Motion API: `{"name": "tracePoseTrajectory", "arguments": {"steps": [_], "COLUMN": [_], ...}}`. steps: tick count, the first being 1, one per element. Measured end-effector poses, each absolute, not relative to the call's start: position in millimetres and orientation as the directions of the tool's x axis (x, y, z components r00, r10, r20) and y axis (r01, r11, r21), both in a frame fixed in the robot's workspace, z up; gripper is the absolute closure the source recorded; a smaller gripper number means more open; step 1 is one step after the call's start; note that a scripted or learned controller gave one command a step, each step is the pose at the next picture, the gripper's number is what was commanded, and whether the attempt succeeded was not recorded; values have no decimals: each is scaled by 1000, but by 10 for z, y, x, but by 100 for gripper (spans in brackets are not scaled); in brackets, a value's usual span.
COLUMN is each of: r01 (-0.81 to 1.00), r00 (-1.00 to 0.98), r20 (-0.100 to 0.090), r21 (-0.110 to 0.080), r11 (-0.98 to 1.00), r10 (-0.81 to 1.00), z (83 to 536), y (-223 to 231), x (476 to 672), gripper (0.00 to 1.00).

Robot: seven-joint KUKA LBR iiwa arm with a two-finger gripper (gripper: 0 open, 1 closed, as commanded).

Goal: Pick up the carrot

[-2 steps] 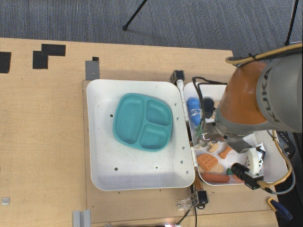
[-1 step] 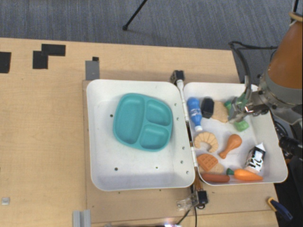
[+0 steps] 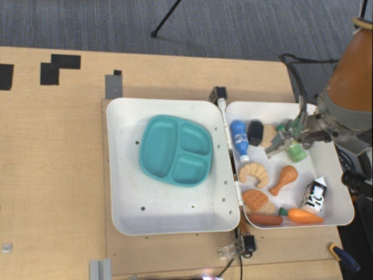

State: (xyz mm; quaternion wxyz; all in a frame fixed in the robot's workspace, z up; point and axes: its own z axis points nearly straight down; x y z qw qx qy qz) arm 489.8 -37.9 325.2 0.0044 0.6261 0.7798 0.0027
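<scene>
1. The gripper (image 3: 281, 140) hangs over the upper part of the right bin (image 3: 344, 212); whether its jaws are open or closed cannot be told, and nothing is seen held between them.
2. A green block (image 3: 296, 152) lies just beside the gripper, on its right and slightly lower.
3. A black round object (image 3: 255, 132) sits to the left of the gripper, and a blue bottle (image 3: 239, 139) with a white cap lies just left of that, against the bin's left wall.
4. Below the gripper lies a chicken drumstick (image 3: 284, 178), with a croissant (image 3: 254, 174) to its left.
5. A waffle (image 3: 256, 200) lies below the croissant, and a sausage (image 3: 266, 219) lies along the bottom edge of the bin.
6. The carrot (image 3: 304, 216) lies on its side at the bottom edge of the right bin, just right of the sausage and well apart from the gripper.
7. A small black-and-white carton (image 3: 315, 195) stands just above the carrot.
8. The left bin (image 3: 125, 174) holds a teal divided plate (image 3: 176, 150).
9. Both bins rest on a wooden bench (image 3: 52, 179).
</scene>
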Motion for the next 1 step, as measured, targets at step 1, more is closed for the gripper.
{"name": "tracePoseTrajectory", "arguments": {"steps": [1], "r01": [989], "r00": [-149], "r20": [3], "r21": [-8], "r11": [149], "r10": [989], "z": [1796], "y": [0], "x": [4853], "gripper": [0]}}
